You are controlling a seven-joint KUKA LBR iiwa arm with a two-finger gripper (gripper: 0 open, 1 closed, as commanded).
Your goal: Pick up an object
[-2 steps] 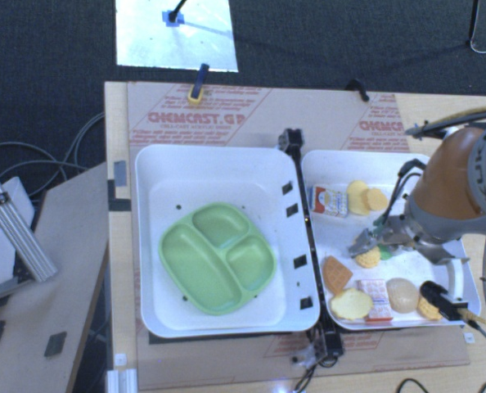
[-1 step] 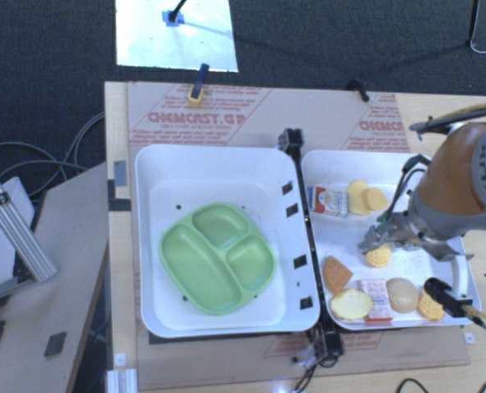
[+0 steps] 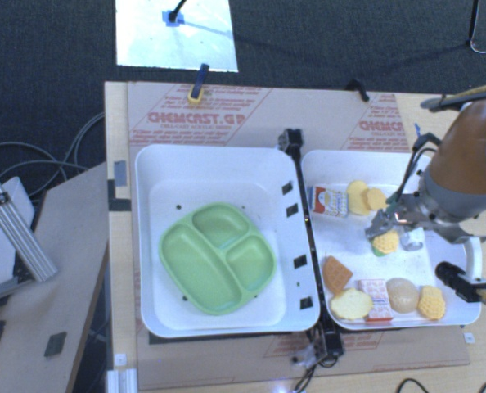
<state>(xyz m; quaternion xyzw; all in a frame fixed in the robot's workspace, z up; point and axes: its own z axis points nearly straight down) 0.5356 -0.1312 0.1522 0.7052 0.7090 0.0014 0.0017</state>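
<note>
**Gripper down over a yellow piece in the right bin**

The arm (image 3: 464, 166) reaches in over the right bin (image 3: 325, 166), its wrist low above the toys. The left bin (image 3: 149, 166) holds just a green tray (image 3: 218, 256), well apart from the work.

The gripper (image 3: 388, 223) sits right at a small yellow corn piece (image 3: 384, 242) near the middle of the right bin. This looks like the descent or grasp step of the pick. Whether the gripper is open or closed cannot be told from this slant, and nothing shows the corn piece between its tips, so no hold can be claimed.

The next move likely calls for closing squarely on the corn piece, then lifting straight up.

Around it: a carton (image 3: 329, 201) and two yellow pieces (image 3: 366, 197) lie just behind, toward the far wall. A waffle (image 3: 336, 274) is near the divider. Along the near wall sit a bun (image 3: 351, 304), a packet (image 3: 374, 293), a pale egg (image 3: 402, 295) and a cracker (image 3: 431, 302). None touch the corn piece, so the lift path looks free; a slip off its rounded shape seems the main risk.
</note>
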